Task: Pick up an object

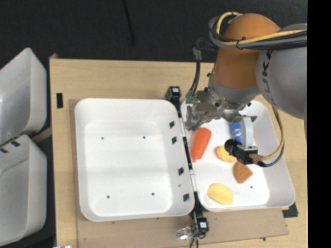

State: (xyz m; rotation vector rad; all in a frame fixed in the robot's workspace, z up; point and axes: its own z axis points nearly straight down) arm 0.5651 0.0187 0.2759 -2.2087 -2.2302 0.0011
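My arm (258,50) reaches in from the right and bends down over the right bin (276,190), its orange band sitting high above the wrist. My gripper (194,119) hangs at the bin's far left corner, close to the divide between the two bins, just above the top end of an orange carrot-shaped piece (201,143). I cannot tell how the gripper is set from here.

The carrot piece lies on the bin floor, long and smooth, tilted slightly, its far end nearest my gripper. To its right sit a small yellow lump (224,154) and a blue item (237,130) partly hidden by my wrist hardware. Nearer, a brown wedge (241,172) and a pale yellow potato-like piece (220,194) rest apart from each other.
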